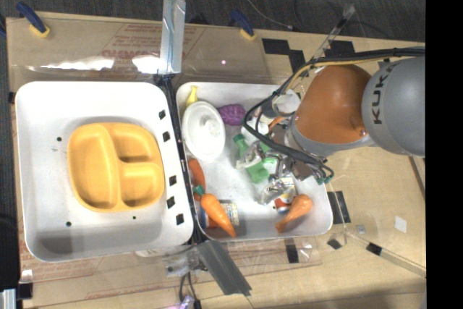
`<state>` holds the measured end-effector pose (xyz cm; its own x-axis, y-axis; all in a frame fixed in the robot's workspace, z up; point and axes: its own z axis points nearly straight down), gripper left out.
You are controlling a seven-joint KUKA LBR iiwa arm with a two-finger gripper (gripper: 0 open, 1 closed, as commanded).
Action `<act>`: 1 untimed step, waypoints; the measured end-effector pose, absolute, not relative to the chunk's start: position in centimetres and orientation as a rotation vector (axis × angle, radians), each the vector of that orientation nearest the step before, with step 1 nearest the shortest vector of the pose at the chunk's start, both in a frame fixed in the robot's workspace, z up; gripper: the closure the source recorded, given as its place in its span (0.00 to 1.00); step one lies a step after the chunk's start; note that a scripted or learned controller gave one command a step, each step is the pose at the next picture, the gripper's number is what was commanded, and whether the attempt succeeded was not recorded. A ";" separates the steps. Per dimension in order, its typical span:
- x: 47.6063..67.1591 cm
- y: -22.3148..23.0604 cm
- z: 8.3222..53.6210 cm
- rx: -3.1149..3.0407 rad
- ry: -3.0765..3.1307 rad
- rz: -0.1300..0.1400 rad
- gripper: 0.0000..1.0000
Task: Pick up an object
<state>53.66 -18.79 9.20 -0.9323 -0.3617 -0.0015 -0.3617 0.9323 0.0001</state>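
Observation:
My gripper reaches down into the right bin, under the orange band of the arm. It hangs over a green object and some small shiny items near the middle of the bin. An orange carrot lies just below and to the right of the gripper. A second carrot lies at the bin's lower left beside a small can. A white round bowl and a purple piece sit in the upper left part.
The left bin holds a yellow divided tray. A yellow item pokes up at the right bin's top left corner. Black cables loop from the wrist over the bin. An orange piece lies against the wall between the bins.

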 end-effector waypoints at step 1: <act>56.4 -19.9 9.3 -0.757 3.045 -0.002 0.00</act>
